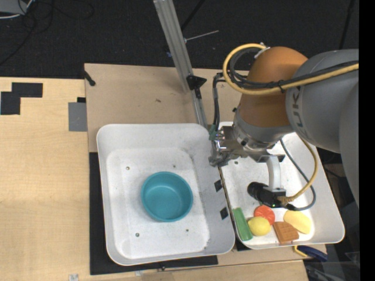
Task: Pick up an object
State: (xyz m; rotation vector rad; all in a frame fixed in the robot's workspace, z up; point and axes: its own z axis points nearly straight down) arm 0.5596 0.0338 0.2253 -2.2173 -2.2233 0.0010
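The left bin (114, 134) holds a teal bowl (167, 195), upright with its mouth up, standing near the middle of the floor and well apart from the walls.

The other things cluster at the near end of the right bin (331, 218). A green stick (242, 223) lies flat just beside that bin's left wall. Its long axis runs roughly along the wall, the far end pointing up and slightly left in the view, the near end down and slightly right. A yellow ball (259, 226) touches its right side, and a red ball (264, 213) sits just behind the yellow one. To their right lies a brown block (286, 232), with a yellow lemon-shaped piece (297, 220) against its far right corner.

The hand (221, 148) hangs under the orange wrist at the far left corner of the right bin, close to the wall shared by the two bins and well apart from the cluster. It is too small and shadowed to say whether it is apart or together, and nothing can be seen in it. Both bins rest on a pale wooden surface (41, 174).
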